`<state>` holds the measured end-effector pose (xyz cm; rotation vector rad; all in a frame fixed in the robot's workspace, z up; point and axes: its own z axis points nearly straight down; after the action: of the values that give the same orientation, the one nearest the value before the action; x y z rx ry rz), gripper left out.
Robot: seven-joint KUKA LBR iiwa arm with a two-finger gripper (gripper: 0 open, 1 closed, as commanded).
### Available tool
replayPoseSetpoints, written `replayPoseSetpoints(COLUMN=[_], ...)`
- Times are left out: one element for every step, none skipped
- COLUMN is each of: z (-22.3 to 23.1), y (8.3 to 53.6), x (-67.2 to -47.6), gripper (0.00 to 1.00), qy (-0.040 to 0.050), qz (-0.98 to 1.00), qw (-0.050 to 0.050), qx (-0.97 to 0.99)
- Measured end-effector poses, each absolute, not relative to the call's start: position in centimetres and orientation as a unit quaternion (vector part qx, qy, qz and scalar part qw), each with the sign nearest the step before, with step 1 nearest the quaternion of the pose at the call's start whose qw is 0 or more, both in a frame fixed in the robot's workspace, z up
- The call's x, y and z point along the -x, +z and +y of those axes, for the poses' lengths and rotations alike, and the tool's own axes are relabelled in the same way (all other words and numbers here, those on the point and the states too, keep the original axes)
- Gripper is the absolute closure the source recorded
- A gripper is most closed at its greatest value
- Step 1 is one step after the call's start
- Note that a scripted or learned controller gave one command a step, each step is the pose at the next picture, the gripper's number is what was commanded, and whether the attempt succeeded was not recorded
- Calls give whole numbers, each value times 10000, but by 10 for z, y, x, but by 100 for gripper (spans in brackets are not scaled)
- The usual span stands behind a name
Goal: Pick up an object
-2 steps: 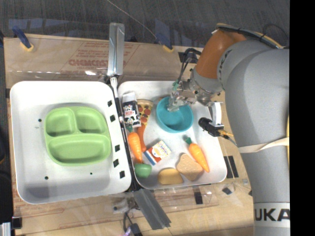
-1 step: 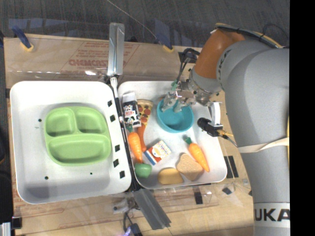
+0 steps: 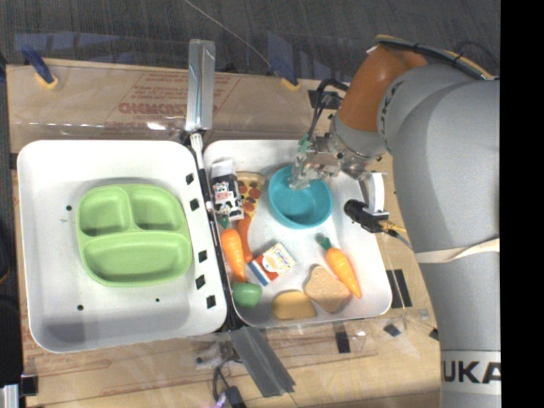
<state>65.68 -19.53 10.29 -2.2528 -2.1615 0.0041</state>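
In the right bin (image 3: 374, 300) a blue bowl (image 3: 299, 202) sits near the back. My gripper (image 3: 304, 173) hangs down over the bowl's far rim, and whether it touches the rim is unclear. Around the bowl lie a carrot (image 3: 342, 267), a second carrot (image 3: 233, 254), a small milk carton (image 3: 223, 195), a pizza slice (image 3: 250, 189), a juice box (image 3: 273, 263), a bread slice (image 3: 325, 288), a yellow piece (image 3: 293, 304) and a green piece (image 3: 247, 294). I see nothing lifted off the bin floor.
The left bin (image 3: 38, 185) holds a green divided plate (image 3: 134, 232). A raised divider with black clips (image 3: 204, 228) runs between the bins. The grey arm (image 3: 433, 143) covers the right bin's right side.
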Motion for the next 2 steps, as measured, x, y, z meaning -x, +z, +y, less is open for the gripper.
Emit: replayPoseSetpoints(z=[-191,-181], y=[100,94], x=[-654,-530], gripper=[0,0], qy=[44,-10], qz=[-6929,-6845], qw=[209,-25], qx=[7207,7290])
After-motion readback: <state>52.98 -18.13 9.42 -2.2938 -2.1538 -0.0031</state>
